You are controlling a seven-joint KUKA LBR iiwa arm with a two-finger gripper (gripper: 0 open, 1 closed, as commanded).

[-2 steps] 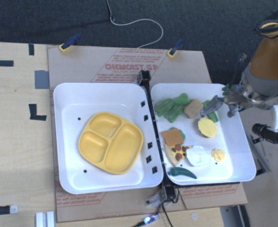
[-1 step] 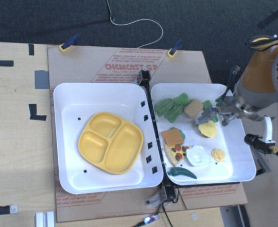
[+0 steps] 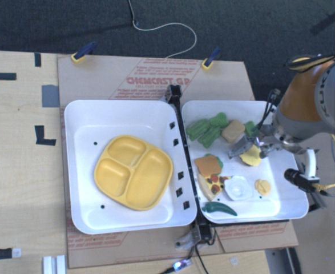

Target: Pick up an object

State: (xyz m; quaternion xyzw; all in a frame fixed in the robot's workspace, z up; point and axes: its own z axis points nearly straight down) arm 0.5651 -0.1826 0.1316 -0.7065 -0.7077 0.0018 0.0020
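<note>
My gripper [image 3: 248, 148] reaches in from the right and hangs low over the right bin [image 3: 287, 207]. It sits just above and against a small yellow piece [image 3: 251, 159], which it partly hides. Behind it lies a tan bread-like piece [image 3: 233, 131], with green vegetable toys [image 3: 206, 128] to the left of that. Whether the yellow piece is gripped is not visible.
The right bin also holds an orange-brown piece [image 3: 208, 164], a pizza slice [image 3: 212, 184], a white round piece [image 3: 237, 188], a small tan cookie [image 3: 262, 186] and a green pepper [image 3: 220, 208]. In the left bin [image 3: 79, 119] lies a yellow divided plate [image 3: 134, 171].
</note>
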